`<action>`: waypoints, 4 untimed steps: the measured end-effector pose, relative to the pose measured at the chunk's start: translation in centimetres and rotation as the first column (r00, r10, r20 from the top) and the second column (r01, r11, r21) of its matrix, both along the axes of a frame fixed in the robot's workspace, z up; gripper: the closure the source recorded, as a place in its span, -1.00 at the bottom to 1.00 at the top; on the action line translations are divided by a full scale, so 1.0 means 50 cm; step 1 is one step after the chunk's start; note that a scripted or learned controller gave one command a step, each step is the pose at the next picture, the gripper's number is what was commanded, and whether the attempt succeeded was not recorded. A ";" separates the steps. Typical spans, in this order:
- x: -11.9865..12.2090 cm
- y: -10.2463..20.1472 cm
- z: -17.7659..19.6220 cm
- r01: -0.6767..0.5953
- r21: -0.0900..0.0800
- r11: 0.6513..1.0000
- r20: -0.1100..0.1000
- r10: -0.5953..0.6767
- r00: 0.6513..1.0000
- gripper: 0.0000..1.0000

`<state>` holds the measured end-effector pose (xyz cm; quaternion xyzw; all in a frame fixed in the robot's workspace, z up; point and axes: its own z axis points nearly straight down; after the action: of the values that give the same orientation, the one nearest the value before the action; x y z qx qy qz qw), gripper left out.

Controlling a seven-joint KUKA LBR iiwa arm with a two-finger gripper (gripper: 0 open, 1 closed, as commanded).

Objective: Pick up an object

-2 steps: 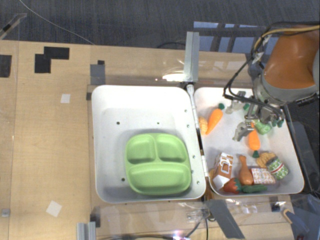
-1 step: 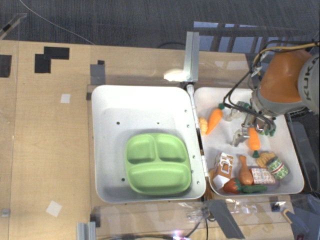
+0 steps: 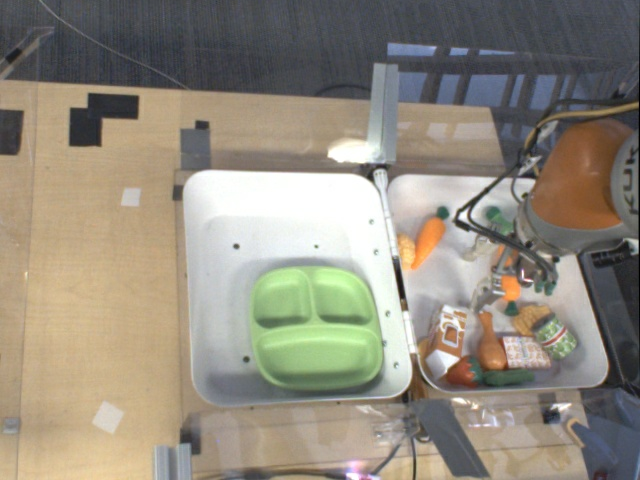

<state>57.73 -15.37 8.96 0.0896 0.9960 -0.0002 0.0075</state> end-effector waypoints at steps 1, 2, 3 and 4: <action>0.011 0.002 0.030 -0.007 -0.004 1.000 0.018 0.007 1.000 1.00; -0.104 0.109 0.005 0.145 0.002 0.989 0.009 -0.145 0.989 1.00; -0.105 0.110 0.003 0.144 0.002 0.990 0.006 -0.144 0.990 -1.00; 0.050 0.071 0.056 0.039 0.001 0.999 -0.003 -0.039 0.999 -1.00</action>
<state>60.23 -11.84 11.75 0.1090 0.9940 0.0000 0.0059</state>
